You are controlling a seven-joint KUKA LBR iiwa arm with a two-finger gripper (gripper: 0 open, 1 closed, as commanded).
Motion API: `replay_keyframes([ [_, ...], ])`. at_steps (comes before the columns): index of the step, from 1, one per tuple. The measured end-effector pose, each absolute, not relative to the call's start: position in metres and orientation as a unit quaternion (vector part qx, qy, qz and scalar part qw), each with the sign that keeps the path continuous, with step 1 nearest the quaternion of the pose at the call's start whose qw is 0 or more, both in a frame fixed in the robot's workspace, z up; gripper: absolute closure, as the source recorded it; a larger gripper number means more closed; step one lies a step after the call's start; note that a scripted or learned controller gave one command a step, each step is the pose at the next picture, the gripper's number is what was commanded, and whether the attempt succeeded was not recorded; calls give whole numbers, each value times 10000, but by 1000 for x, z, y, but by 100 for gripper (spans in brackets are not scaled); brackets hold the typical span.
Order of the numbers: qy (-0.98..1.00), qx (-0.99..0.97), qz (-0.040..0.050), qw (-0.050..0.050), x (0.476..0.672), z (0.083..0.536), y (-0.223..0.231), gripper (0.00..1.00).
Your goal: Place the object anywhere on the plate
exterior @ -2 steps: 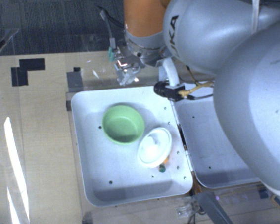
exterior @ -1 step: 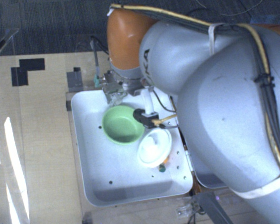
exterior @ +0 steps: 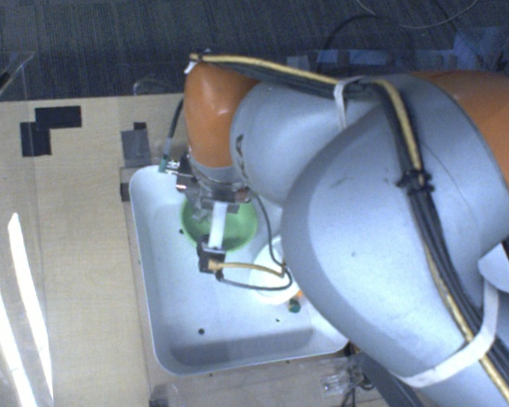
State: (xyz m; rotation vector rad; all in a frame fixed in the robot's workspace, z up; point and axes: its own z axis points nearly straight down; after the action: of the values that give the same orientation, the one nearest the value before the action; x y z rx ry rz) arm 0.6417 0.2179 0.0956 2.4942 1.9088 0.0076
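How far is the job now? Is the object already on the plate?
Done: nothing confirmed; the visible part of the green plate bears no object. In hand: the gripper is above the plate in the white bin; whether it carries anything is hidden. Left: a small green and orange thing lies on the bin floor, off the plate, so the placing seems not yet done.
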Motion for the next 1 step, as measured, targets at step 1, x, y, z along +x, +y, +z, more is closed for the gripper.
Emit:
replay_keyframes([
  [1, 7808, 6247, 1, 12, 627, 99, 233, 100],
])
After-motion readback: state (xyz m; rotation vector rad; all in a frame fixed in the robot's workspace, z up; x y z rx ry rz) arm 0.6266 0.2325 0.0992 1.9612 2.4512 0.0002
